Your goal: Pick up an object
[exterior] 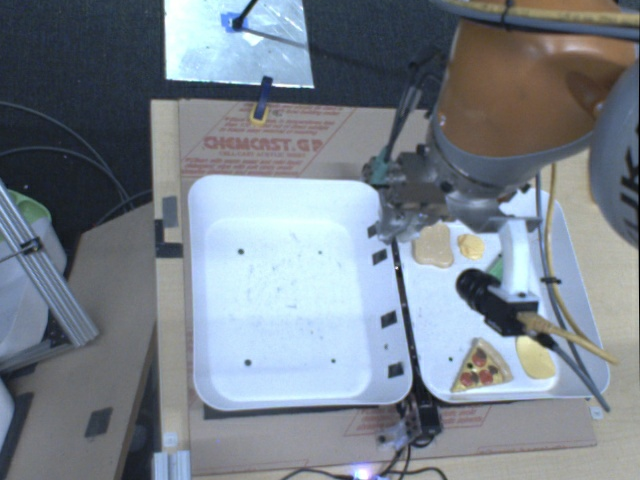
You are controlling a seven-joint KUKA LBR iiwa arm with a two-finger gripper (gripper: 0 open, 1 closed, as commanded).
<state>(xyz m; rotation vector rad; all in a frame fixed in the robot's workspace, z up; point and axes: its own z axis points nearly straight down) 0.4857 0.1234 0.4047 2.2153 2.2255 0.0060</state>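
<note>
cardboard sheet (pixel 270 143): flat brown board under both bins, printed with red "chemcast gp" lettering along its far edge.

arm (pixel 520 78): smooth rounded shell, glossy orange band above a grey wrist, reaching in from the right over the far end of the right bin.

left bin (pixel 290 288): shallow white moulded tray with rounded corners; matt floor with faint scuffs and a few small dark dots.

right bin (pixel 435 318): matching white tray, touching the left bin along a dark seam.

metal sheet (pixel 238 26): square, shiny and crinkled like foil, on the dark floor beyond the cardboard.

gripper (pixel 400 218): dark metal assembly with cables, low over the far left corner of the right bin, beside the seam. whether the claw is open or closed cannot be told, and nothing can be seen held in it.

pizza slice (pixel 482 365): toy wedge with a tan crust and red discs on top, flat in the near part of the right bin.

beige piece (pixel 433 246): pale, lumpy, biscuit-like blob just beside the gripper.

yellow oval (pixel 537 360): smooth flat disc just right of the pizza slice.

small yellow piece (pixel 470 245): rounded nugget just right of the beige piece.

green piece (pixel 494 265): thin sliver, mostly hidden, shape unclear.
</note>
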